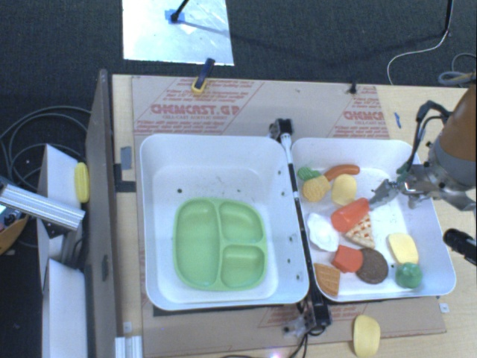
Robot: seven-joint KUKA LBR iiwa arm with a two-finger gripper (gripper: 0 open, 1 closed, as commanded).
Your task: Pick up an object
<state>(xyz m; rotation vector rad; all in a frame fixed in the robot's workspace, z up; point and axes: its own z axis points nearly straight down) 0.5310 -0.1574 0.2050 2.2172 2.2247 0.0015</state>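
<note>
Camera view looks down on two white bins: the left bin [160,170] carries a green divided tray [220,243], while the right bin [440,263] is crowded with toy food. The gripper [381,191] reaches in from the right, its tips low over the right bin's middle, just beside the orange carrot piece [349,215]. Its fingers look slightly parted with nothing between them, though they are small and dark against the bin, so this is a judgement. The carrot piece seems the likeliest target; it lies mid-bin, touching the pizza slice [361,234] below it and close to the yellow lemon-like piece [343,189] above. As moulded plastic it should be light, stiff and rather slick, so a squeeze across its narrower sides would probably hold better than one along its length, where it could squirt out. Crowding is the main difficulty: the white egg-like piece [323,232] sits just to the left, and the red sausage [342,171] and corn piece [316,189] lie beyond the lemon, so a finger coming down could land on a neighbour. Further down lie a red block [347,259], a brown round patty [372,265], a yellow wedge [402,247], a green piece [408,276] and a bread-like piece [327,278], well apart from the gripper. Another yellow piece [366,335] rests on the bench outside the bins.
</note>
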